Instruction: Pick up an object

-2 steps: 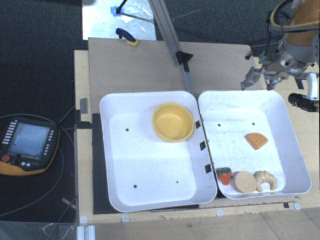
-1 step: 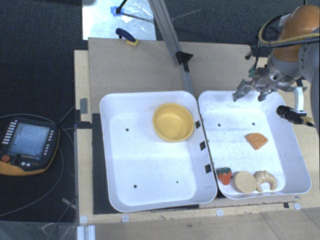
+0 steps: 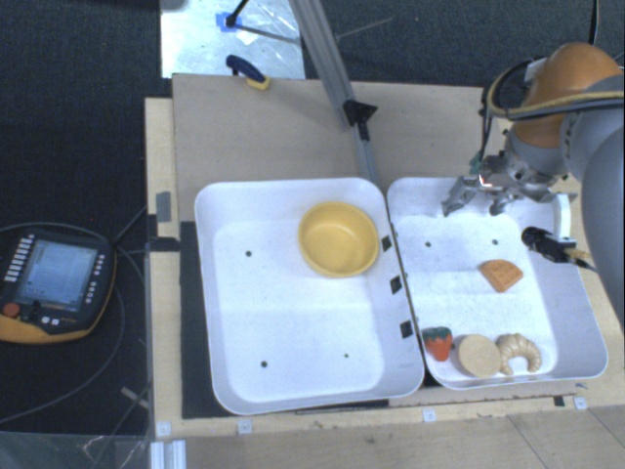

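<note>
Currently, in the camera view, the gripper [image 3: 479, 204] is positioned over the far edge of the right bin [image 3: 582, 301], at about 12 o'clock of that bin. Its fingers [image 3: 457, 203] are spread apart, and nothing is held between them. A yellow bowl [image 3: 338, 238] is located in the left bin [image 3: 234, 360], at roughly 1 o'clock of its floor. In the right bin, an orange wedge [image 3: 501, 276] is placed near the centre. Along the near edge, at 6 o'clock, a red-and-green piece [image 3: 437, 342], a round beige disc [image 3: 478, 356] and a croissant [image 3: 520, 351] are set in a row, each just beside the next. A teach pendant [image 3: 54, 283] is seen at 9 o'clock, off the bench.
</note>
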`<state>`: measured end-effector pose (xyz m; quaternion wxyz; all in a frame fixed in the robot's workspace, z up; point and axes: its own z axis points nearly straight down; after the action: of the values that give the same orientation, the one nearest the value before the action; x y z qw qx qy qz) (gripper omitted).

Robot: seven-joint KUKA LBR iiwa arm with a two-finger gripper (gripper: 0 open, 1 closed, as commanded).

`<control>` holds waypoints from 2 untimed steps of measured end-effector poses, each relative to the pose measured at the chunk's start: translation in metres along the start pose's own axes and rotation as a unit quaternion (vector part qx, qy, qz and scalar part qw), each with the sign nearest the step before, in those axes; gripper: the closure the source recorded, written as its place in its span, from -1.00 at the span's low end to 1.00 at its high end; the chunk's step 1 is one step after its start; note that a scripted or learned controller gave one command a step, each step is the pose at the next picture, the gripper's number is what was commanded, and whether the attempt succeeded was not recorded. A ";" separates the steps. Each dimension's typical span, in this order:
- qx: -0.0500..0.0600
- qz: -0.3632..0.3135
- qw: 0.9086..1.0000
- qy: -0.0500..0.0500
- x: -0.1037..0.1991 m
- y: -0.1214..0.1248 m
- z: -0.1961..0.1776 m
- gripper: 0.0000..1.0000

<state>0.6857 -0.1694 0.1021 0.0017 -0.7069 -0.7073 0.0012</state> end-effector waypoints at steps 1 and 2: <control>-0.002 0.000 1.000 0.000 0.000 0.000 0.012 -1.00; -0.003 -0.001 1.000 -0.001 0.000 0.001 0.001 1.00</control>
<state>0.6864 -0.1692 0.1014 -0.0011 -0.7065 -0.7077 -0.0004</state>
